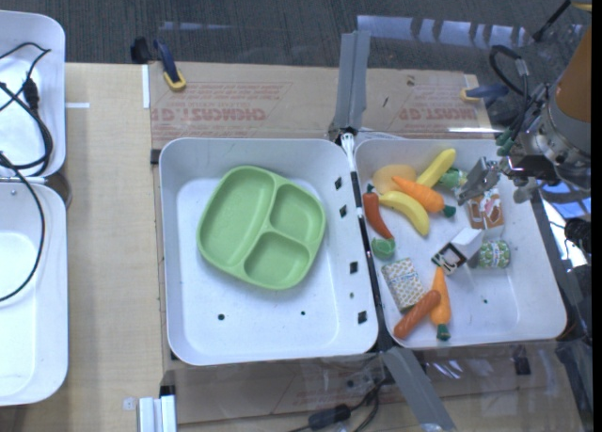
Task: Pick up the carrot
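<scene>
A pale wooden tabletop carries two shallow white bins side by side, with flattened cardboard under their far edges. The left bin holds a green plate with three compartments, lying a little left of the bin's middle. The right bin is crowded with toy food. Near its front, a carrot lies almost upright in the view, its green tip toward the front wall, touching a reddish-orange sausage that slants beside it on the left. Just behind those sits a small patterned packet. Farther back lie two bananas (one curved, one pointing toward the far wall), a second carrot between them, and a red chili along the left wall. A black-and-white block and a greenish can rest near the middle right. The arm reaches in from the right, and its claw hangs over the bin's far right part, well apart from the front carrot; I cannot tell whether it is open or closed.
</scene>
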Tool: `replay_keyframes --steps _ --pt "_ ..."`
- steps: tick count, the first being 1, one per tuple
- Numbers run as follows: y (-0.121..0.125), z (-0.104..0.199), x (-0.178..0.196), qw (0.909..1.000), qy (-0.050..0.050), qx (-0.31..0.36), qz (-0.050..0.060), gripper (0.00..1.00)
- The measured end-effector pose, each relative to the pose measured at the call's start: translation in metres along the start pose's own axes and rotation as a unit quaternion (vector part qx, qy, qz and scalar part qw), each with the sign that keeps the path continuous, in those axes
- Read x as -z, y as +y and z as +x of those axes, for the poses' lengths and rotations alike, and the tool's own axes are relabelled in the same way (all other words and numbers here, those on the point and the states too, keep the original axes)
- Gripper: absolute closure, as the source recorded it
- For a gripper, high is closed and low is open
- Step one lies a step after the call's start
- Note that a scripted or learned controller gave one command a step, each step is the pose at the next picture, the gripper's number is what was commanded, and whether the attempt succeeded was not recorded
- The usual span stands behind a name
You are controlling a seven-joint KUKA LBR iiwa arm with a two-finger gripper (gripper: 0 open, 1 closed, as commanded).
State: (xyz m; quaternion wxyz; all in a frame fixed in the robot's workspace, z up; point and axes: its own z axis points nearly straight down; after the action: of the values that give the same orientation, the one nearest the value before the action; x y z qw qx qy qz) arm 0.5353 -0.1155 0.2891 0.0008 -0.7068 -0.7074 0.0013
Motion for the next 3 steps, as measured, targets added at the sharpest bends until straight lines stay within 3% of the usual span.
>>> replay_keyframes --steps 1,2,3 --pt "0.058 -0.035 -0.151 0.9992 0.000 -0.040 0.001 0.00" --pt "0.059 -0.035 -0.149 0.9992 0.000 -0.041 0.000 0.00" --pt "0.100 -0.011 -0.198 0.9997 0.000 -0.023 -0.001 0.00"
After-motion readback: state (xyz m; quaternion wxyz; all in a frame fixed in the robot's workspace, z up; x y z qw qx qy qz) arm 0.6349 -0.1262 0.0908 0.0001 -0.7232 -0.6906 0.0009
